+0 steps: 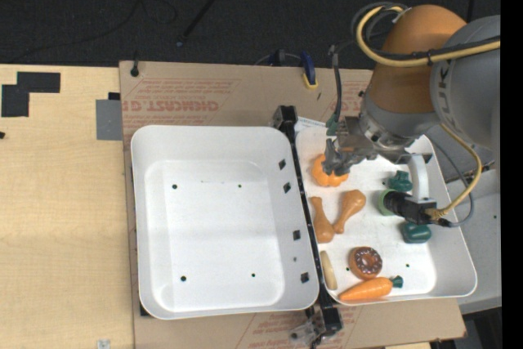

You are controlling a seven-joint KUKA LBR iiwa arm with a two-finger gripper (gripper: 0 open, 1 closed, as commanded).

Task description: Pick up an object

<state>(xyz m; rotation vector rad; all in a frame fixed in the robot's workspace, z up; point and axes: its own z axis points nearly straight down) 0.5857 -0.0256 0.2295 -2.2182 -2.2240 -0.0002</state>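
My gripper is low over the far left part of the right bin. It sits right at the top of a round orange toy, and its tip overlaps the toy's upper right edge. I cannot make out whether the toy is gripped. The toy appears to rest on the bin floor. Just in front of it lies a tan drumstick, with a second tan piece beside it.
Nearer the front of the right bin are a chocolate doughnut, a carrot and a pale stick. Teal toys lie on the right side. The left bin adjoins across a black divider.
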